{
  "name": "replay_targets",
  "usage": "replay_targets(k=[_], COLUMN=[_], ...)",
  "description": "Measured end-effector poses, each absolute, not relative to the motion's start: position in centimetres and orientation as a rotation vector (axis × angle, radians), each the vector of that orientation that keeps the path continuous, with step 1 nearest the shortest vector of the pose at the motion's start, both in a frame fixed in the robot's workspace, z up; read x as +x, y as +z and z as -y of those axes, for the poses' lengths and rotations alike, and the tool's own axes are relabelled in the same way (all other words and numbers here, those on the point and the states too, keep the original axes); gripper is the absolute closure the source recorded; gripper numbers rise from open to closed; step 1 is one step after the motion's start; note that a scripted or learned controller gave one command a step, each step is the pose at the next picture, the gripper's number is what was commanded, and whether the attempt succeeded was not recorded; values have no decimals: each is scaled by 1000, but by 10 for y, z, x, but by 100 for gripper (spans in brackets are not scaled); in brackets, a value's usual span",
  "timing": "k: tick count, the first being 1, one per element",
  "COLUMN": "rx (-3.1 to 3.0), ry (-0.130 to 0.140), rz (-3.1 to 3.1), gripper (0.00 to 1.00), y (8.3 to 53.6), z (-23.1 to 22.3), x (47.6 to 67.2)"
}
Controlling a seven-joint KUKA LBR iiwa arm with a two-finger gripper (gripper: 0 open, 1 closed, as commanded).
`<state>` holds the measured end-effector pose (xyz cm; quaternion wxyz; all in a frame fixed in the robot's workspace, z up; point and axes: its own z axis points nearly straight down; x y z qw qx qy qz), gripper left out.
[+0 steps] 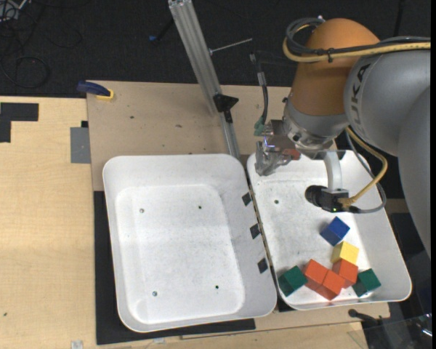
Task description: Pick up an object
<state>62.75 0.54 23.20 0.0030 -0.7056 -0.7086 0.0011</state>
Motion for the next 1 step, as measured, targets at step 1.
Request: replay_targets(k=[1], rx=[-2213], ry=[5], rz=[2221], gripper=[100], y=[222], z=[-61], x=[612])
